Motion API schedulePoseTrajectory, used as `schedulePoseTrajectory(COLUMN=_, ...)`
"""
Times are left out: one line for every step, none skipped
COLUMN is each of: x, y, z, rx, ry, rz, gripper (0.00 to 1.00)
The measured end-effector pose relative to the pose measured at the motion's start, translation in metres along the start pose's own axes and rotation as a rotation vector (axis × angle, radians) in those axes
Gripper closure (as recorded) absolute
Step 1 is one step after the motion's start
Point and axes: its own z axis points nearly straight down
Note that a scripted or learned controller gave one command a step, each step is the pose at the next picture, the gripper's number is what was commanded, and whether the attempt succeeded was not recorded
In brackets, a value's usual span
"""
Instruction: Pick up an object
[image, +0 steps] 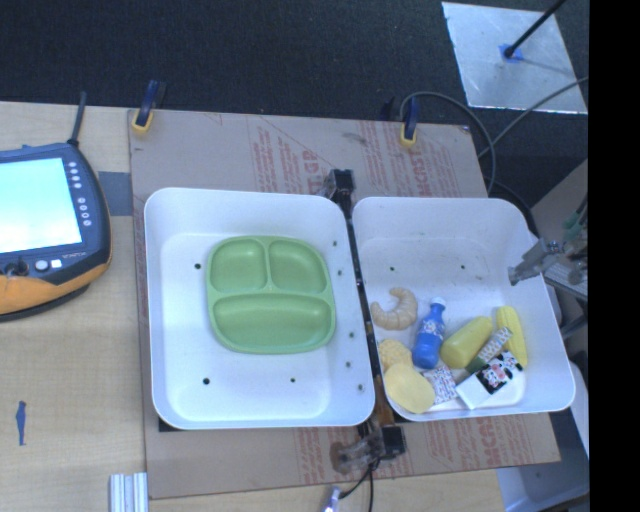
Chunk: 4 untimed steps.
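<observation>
The arm is waiting at the approach stage: nothing is being carried, and the gripper (527, 268) is hanging at the right rim of the right-hand shallow white plastic bin (450, 225), with only its grey metal tips poking in from the edge of the camera view. Whether it is spread or closed cannot be told from here, since too little of it is showing.

The candidates for picking are lying bunched together in the near half of that bin. A tan, curled croissant-shaped toy (396, 308) is sitting toward the left wall, a small blue plastic bottle (429, 337) is lying just beside it, and a yellow-green oblong fruit-like piece (466, 341) is resting against the bottle's right side. A yellow corn-cob toy (512, 333) is lying closest to the gripper, near the right wall, with a black-and-white printed carton (494, 374) below it and a round pale-yellow lemon-like piece (409, 388) at the near left corner.

The left-hand white bin (180, 395) is holding a green sectioned plastic plate (270, 295), well apart from the gripper.

The next move is probably calling for the arm to travel inward over the cluster, choose one piece, and descend; the tight packing may be making a clean grasp difficult.
</observation>
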Motion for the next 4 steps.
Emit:
schedulePoseTrajectory(x=0.082, y=0.015, z=0.149, rx=0.003, ry=0.001, rz=-0.002, gripper=0.00)
schedulePoseTrajectory(x=0.099, y=0.048, z=0.195, rx=0.000, ry=-0.001, rz=-0.002, gripper=0.00)
schedulePoseTrajectory(x=0.097, y=0.075, z=0.194, rx=0.000, ry=0.000, rz=0.000, gripper=0.00)
schedulePoseTrajectory(x=0.096, y=0.075, z=0.184, rx=0.001, ry=0.000, rz=-0.002, gripper=1.00)
